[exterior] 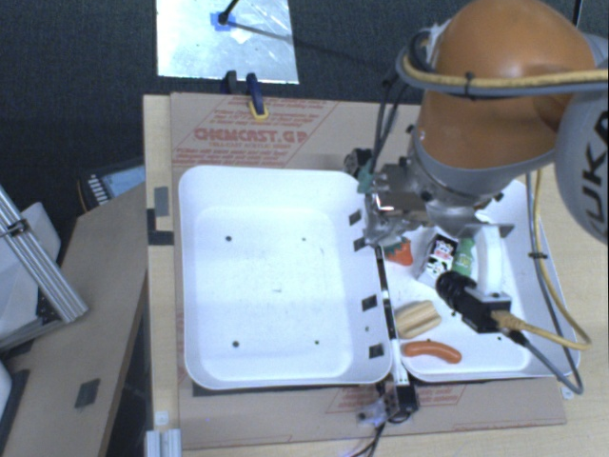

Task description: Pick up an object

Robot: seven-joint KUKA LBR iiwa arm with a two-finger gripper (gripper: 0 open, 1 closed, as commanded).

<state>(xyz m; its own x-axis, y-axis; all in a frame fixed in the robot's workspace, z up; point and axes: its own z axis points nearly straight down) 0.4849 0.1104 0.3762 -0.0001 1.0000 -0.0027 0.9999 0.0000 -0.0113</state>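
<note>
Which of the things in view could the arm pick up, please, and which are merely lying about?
Could be picked up, all in the right bin:
orange sausage-shaped piece
tan block
small red piece
black-and-white box

Merely lying about:
left bin
foil sheet
yellow clamp

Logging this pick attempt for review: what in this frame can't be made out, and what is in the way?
- Gripper: blurred and partly under the arm's wrist in the camera view; what, if anything, it holds is unclear.
- Right bin: its far half is covered by the arm.
- Small orange piece: partly hidden by the gripper, too small to identify.
- Black-and-white item: print too small to read.
- Orange sausage-shaped object and tan block: clearly seen.
</note>
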